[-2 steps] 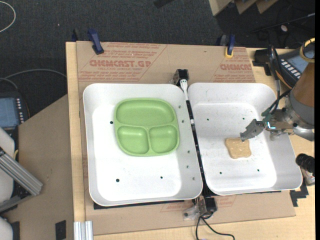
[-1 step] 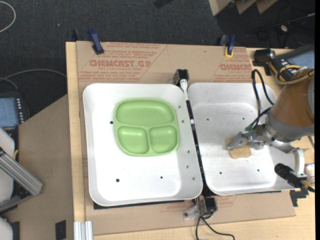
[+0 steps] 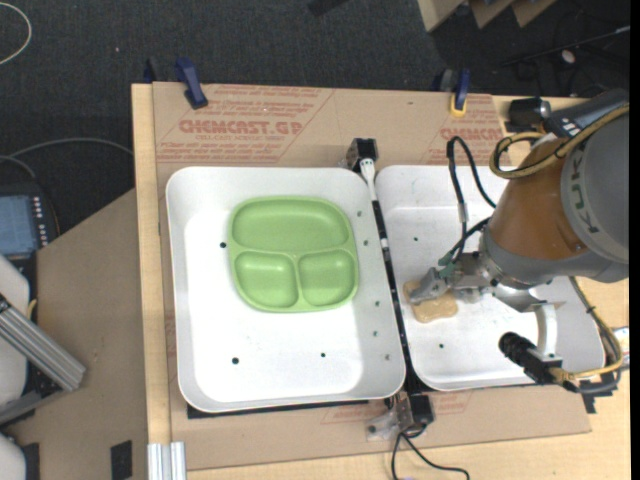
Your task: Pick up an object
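Tan flat object (image 3: 436, 310): in right bin (image 3: 470, 368), near its left wall, just beneath gripper (image 3: 432, 290). Finger spread: cannot tell, hidden by wrist and arm. Green divided tray (image 3: 293, 254): left bin (image 3: 200, 298), well apart. Advice, judged: descend straight, centre over the tan piece, keep off bin wall, close fully before lifting; thin profile likely to slip.

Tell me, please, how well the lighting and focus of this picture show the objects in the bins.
Camera view: light is even and soft, with faint shadows; the green plate in the left bin is sharp; the gripper and the tan object beneath it in the right bin are small and slightly blurred, shaded by the arm.
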`<state>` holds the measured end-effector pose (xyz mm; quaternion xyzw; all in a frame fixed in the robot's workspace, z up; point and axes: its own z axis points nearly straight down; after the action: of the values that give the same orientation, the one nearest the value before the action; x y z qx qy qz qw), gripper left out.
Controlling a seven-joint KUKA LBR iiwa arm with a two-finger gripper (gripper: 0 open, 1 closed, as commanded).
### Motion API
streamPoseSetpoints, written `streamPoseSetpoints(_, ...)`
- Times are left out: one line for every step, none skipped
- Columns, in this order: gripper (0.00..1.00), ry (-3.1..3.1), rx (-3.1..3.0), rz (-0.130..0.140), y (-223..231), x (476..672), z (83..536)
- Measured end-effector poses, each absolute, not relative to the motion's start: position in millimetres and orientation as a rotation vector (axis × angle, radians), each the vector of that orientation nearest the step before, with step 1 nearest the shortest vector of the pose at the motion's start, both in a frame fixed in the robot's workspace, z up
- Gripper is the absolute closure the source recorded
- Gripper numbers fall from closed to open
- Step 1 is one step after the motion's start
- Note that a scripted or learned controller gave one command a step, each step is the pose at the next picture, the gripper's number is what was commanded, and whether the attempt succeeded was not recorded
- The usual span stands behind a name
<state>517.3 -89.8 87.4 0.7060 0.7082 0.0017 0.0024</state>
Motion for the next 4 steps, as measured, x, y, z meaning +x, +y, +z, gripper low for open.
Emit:
streamPoseSetpoints(0.00, 2.223, 2.210, 0.015, -47, 480.2, 222)
streamPoseSetpoints(0.00, 2.223, 2.201, 0.027, 14, 498.5, 392)
streamPoseSetpoints(0.00, 2.225, 2.213, 0.007, 58, 479.2, 409)
streamPoseSetpoints(0.00, 2.234, 2.206, 0.014, 153, 479.1, 467)
